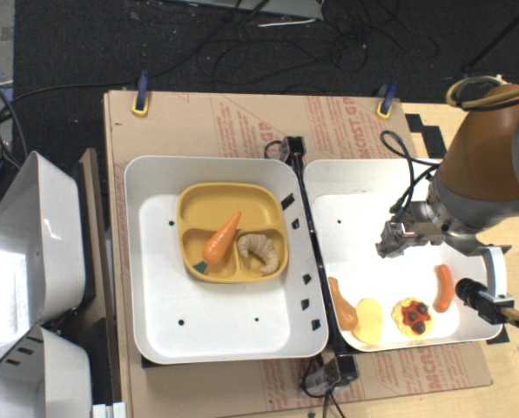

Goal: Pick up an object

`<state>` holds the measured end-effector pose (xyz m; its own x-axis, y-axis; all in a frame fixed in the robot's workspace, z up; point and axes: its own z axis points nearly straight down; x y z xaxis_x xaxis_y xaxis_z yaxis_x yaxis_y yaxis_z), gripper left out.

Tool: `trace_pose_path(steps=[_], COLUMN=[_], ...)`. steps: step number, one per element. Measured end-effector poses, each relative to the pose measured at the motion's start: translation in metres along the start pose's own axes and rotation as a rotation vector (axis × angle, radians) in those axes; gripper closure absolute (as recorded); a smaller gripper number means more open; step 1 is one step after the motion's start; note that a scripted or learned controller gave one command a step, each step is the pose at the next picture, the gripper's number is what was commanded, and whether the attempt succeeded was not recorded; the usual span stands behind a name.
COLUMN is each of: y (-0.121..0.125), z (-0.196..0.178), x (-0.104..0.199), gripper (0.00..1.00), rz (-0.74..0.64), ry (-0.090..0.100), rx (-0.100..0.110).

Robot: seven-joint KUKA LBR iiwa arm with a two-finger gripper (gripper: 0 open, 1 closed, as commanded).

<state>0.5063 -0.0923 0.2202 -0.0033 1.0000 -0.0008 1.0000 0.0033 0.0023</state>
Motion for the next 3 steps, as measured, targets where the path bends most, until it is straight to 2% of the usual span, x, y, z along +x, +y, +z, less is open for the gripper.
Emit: trace_pose_path(steps=[2, 3], y=[-0.001, -0.004], z=[-0.02, -0.01], x=[0.114, 0.177], gripper=[1.0, 1.0], rz=[-0.006, -0.006], ry=[0.003, 0.002], rx=[0.001, 0.004])
